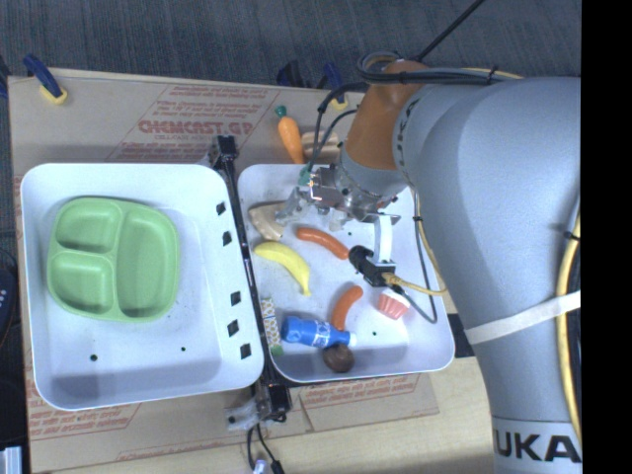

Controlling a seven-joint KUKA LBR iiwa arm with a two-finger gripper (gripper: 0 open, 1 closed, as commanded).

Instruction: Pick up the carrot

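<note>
The carrot (289, 137), orange with a small green top, lies on the cardboard just beyond the far rim of the right bin (430, 349). The gripper (314, 192) hangs over the far part of that bin, a little nearer than the carrot and slightly to its right, apart from it. The grey wrist with its orange band (375, 131) hides part of the gripper. Nothing can be seen held in it.
The right bin holds a banana (284, 263), two orange sausages (322, 241) (346, 306), a blue bottle (314, 334), a brown ball (339, 358), a pink cup (392, 306) and a beige piece (265, 221). A green divided plate (114, 258) sits in the left bin (59, 383).
</note>
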